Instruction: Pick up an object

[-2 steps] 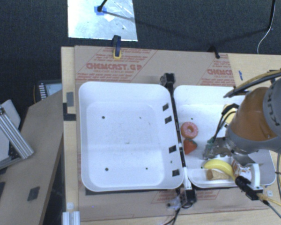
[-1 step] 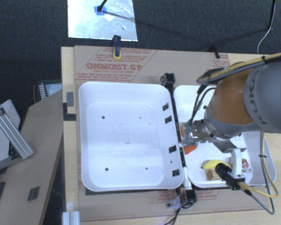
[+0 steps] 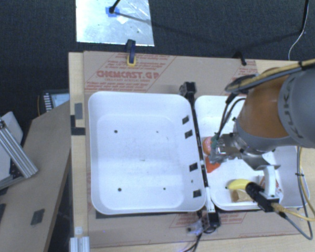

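My gripper (image 3: pixel 217 151) reaches down into the right bin (image 3: pixel 210 106), close to its left wall. Directly under it lies an orange-red object (image 3: pixel 210 164), partly covered by the gripper head. I cannot tell whether the gripper touches it. A yellow banana (image 3: pixel 238 184) lies near the bin's front edge, with a brown item (image 3: pixel 238 195) just in front of it. The arm's grey and orange wrist (image 3: pixel 268 114) hides most of the bin's middle and right side.
The left bin (image 3: pixel 105 193) sits beside the right one, split from it by a black-clipped divider (image 3: pixel 195 140). A black cable connector (image 3: pixel 260 197) hangs by the banana. Cardboard lies under both bins, and a metal sheet (image 3: pixel 114 14) lies beyond the bench.
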`<state>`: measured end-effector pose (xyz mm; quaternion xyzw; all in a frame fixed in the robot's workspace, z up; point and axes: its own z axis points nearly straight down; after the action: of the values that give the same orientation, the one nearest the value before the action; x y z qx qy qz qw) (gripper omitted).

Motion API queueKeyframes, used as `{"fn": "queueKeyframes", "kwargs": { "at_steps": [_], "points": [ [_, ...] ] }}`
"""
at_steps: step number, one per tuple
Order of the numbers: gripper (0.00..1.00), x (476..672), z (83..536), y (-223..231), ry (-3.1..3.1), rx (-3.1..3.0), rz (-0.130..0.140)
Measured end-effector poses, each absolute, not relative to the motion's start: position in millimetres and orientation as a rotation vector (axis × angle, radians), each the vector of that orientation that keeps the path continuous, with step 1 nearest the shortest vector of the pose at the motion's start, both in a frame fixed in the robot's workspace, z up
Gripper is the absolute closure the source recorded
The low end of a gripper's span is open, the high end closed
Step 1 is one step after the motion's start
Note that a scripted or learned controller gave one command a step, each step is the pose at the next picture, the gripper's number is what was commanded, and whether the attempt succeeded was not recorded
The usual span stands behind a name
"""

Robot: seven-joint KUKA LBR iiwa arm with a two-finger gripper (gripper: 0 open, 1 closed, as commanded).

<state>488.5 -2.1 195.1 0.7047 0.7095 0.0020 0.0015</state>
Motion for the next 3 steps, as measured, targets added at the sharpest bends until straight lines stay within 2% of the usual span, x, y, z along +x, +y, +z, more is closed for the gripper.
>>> {"fn": "queueKeyframes", "kwargs": {
  "at_steps": [1,2,3],
  "points": [
    [1.00,528.3,322.1,51.5,2.228,2.201,0.023],
    [1.00,483.1,199.0,126.0,2.241,2.215,-0.010],
    [0.00,486.6,205.2,121.2,2.226,2.217,0.001]
  ]
}}
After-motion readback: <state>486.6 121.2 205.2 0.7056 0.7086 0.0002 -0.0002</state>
